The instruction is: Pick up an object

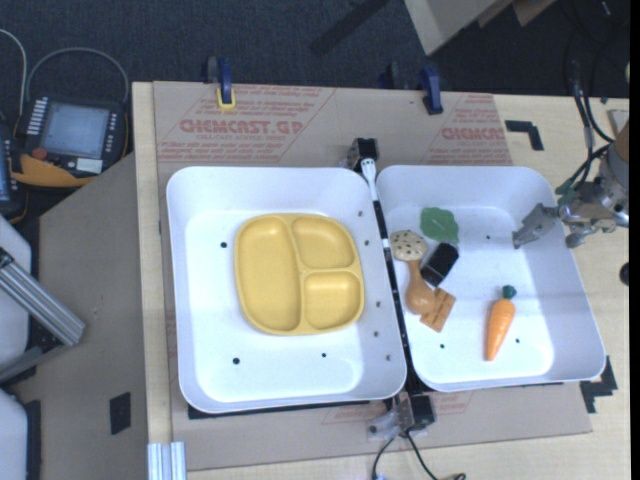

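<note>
My gripper [556, 230] hangs over the right rim of the right bin [470, 183], open, with nothing between its fingers. Lying in that bin are an orange carrot [499, 326] with a green top, a green leafy piece [439, 224], a round tan cookie [405, 244], a black block [438, 263] and a brown-orange piece [430, 303]. The carrot is the nearest of these to the gripper, below and to its left. All the other pieces cluster along the bin's left side.
A yellow divided plate [298, 272] lies in the left bin [200, 198]. Blue clamps [222, 76] hold the cardboard sheet at the bench's far edge. A handheld pendant [70, 133] sits off the bench at the left.
</note>
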